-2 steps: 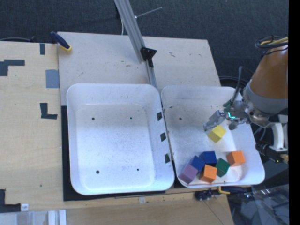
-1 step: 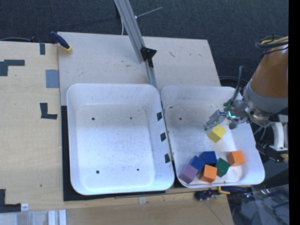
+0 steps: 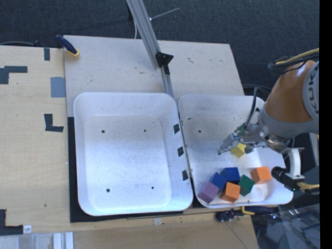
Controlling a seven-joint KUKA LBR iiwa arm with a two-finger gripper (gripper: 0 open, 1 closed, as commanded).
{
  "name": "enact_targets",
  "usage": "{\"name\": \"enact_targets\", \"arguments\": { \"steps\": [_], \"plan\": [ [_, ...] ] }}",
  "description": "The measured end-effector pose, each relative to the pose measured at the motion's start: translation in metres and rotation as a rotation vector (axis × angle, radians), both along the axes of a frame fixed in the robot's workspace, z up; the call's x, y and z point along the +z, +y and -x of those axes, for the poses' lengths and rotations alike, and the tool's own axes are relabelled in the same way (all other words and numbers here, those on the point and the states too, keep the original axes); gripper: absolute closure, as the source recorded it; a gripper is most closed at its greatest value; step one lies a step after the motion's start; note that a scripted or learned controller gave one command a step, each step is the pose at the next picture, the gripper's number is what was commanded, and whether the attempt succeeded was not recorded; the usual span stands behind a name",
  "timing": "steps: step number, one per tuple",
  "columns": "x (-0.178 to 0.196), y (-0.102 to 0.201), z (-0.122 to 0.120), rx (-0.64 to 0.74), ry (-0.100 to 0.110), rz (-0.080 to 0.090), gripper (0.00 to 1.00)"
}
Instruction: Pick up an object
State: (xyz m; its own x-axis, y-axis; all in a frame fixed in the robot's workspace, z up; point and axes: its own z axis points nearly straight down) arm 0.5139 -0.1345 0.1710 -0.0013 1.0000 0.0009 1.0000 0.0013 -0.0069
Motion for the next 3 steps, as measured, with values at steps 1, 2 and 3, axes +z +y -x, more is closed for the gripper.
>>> {"name": "enact_targets", "arguments": {
  "steps": [1, 2, 3],
  "plan": [
    [-0.051, 0.011, 0.001, 0.0, 0.001, 0.0, 0.0],
    [-0.081, 0.012, 0.002, 0.0, -0.003, 0.001, 0.0],
    [-0.07, 0.012, 0.002, 0.001, -0.002, -0.001, 1.0]
  ]
}}
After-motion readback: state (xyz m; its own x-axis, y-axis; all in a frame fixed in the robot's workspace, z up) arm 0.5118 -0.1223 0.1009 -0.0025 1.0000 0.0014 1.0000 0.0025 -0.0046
